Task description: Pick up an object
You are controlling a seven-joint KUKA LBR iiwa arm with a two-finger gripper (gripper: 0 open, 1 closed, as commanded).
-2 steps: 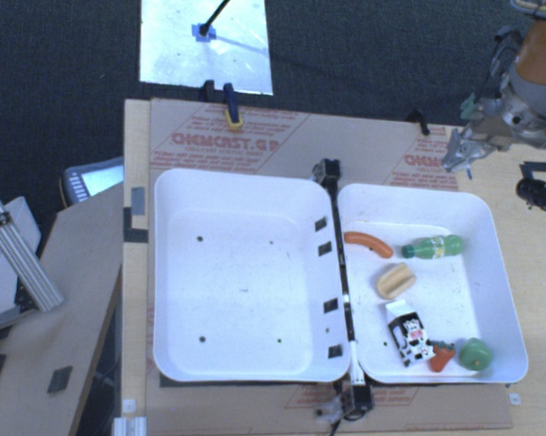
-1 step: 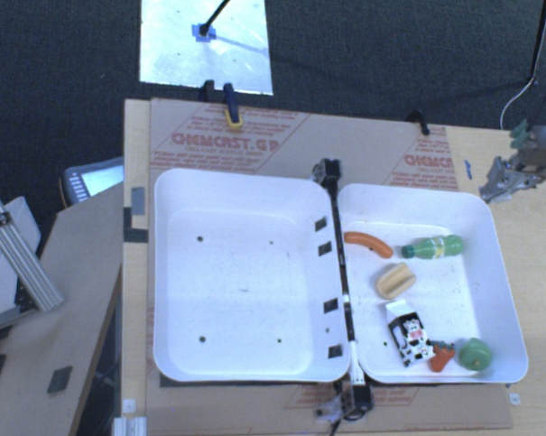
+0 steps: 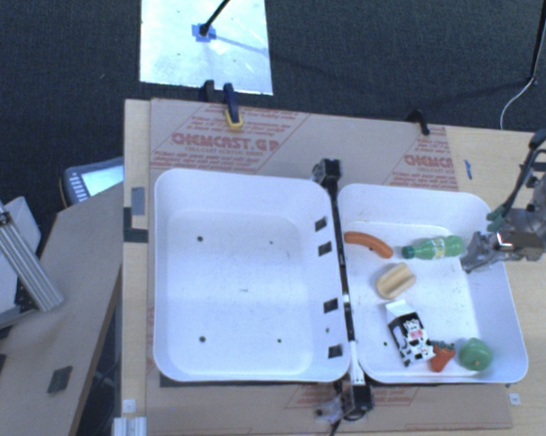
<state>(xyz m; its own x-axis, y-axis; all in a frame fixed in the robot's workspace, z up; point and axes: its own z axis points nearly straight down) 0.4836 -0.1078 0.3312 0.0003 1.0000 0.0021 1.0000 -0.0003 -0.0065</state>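
Under my two shallow white bins lies a flat brown cardboard sheet, and on its far strip I read red block lettering. Far left, above the left bin, it says "CHEMCAST" followed by what looks like "GP". The same red word stands again far right, above the right bin, less sharp. Near right, a small black-and-white printed card lies in the right bin; its marks are too small to read.
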